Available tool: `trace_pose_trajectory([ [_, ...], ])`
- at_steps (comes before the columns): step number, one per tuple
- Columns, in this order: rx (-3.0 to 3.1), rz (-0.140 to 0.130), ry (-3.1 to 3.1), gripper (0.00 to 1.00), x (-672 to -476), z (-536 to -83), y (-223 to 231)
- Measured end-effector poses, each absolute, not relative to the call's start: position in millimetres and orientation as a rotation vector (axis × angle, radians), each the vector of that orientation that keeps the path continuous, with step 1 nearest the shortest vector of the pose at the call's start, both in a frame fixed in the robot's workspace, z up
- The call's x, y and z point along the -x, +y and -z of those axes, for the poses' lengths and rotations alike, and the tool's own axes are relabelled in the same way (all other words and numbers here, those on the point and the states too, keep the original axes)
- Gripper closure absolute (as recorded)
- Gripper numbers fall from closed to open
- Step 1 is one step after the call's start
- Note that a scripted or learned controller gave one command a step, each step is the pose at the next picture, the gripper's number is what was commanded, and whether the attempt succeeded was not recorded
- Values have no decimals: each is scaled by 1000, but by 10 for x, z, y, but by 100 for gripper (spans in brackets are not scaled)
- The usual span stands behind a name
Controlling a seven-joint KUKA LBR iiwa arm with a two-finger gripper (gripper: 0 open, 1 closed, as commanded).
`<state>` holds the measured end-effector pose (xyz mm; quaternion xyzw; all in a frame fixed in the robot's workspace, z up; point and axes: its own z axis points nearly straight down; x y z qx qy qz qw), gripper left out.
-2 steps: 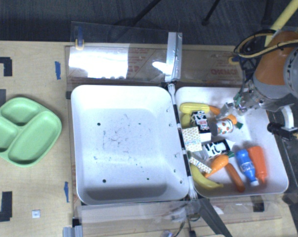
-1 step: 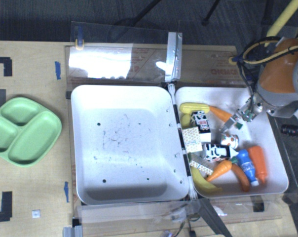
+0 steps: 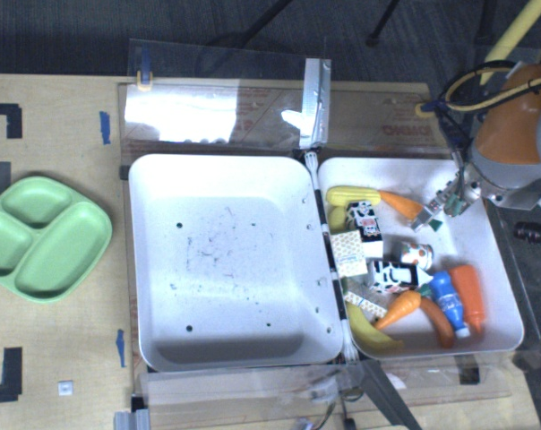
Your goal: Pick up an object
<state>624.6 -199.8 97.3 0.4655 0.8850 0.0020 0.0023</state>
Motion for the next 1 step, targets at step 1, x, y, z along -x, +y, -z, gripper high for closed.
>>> trace_pose_trajectory([
  [1,-1857,0,2533,100,-6061,-2183,-1337],
])
